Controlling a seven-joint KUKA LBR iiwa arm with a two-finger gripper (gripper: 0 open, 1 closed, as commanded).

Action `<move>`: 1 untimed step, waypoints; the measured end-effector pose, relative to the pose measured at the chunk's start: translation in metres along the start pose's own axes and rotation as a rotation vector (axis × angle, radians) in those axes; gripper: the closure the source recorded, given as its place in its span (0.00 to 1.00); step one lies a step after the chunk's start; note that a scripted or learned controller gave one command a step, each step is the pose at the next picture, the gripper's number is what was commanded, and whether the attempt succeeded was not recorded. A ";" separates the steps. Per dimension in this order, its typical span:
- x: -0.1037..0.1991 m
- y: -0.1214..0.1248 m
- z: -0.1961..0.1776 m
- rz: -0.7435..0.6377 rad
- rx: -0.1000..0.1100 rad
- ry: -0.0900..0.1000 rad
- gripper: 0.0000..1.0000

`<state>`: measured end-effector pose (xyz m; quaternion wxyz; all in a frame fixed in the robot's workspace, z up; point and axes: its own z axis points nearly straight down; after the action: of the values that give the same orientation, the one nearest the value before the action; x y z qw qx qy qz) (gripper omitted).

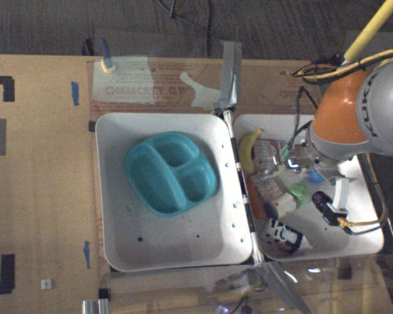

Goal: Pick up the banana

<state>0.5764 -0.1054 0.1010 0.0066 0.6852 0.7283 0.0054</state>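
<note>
From above the bench, you see the banana [249,148] lying in the right bin [370,231], hard against its left wall near the upper corner, curved and unlifted. Nothing of the pick is done as far as this shows: the fruit rests among the clutter, so the reach, the closing and the lift are all, by this reading, left to do.

The arm [354,120] comes in from your right, its orange band bulking over the bin's upper right part and the wrist bent downward toward the middle of the bin. The gripper [292,163] sits low over the clutter, near the banana but apart from it, to its right. You cannot tell whether it is open or closed; nothing is seen held.

The left bin [111,241] holds a teal plate [171,173].
</note>
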 end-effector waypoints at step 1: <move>-0.024 0.058 0.009 0.196 0.006 0.001 0.00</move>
<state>0.6361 -0.1256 0.0934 0.0035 0.7532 0.6578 0.0042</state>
